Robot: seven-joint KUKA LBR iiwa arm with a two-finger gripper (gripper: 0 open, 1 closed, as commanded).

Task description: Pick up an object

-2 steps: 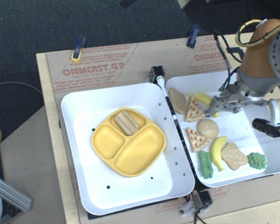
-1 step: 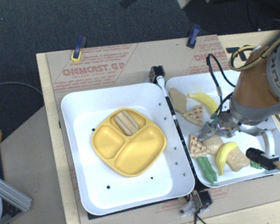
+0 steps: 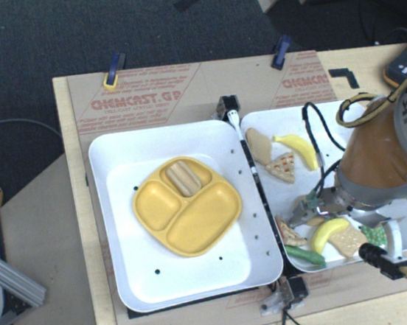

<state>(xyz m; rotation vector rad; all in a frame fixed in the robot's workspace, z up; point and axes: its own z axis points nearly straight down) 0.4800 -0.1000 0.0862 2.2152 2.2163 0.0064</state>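
Two shallow white bins sit side by side on the worktop [image 3: 179, 87], seen from above at a slant. The left bin [image 3: 123, 228] carries a yellow divided plate [image 3: 187, 206], and a tan, ridged, bread-like piece [image 3: 183, 177] lies in the plate's far compartment.

The right bin [image 3: 258, 125] holds the loose toy food. At its far end a pale tan piece [image 3: 259, 143] rests near the dividing edge, a waffle wedge [image 3: 283, 166] lies just beside it, and a banana [image 3: 302, 149] curves to the right of both. At the near end a second banana [image 3: 326, 232] lies over a cracker [image 3: 348, 241], with a green pod [image 3: 305, 256] nearer the front rim and another waffle piece [image 3: 291, 232] to the left.

From the right, the grey arm [image 3: 381, 157] reaches over this bin. Its end effector [image 3: 310, 209] hangs low above the near cluster, just beyond the second banana; whether it is spread or closed cannot be told, and nothing visibly sits between its parts.
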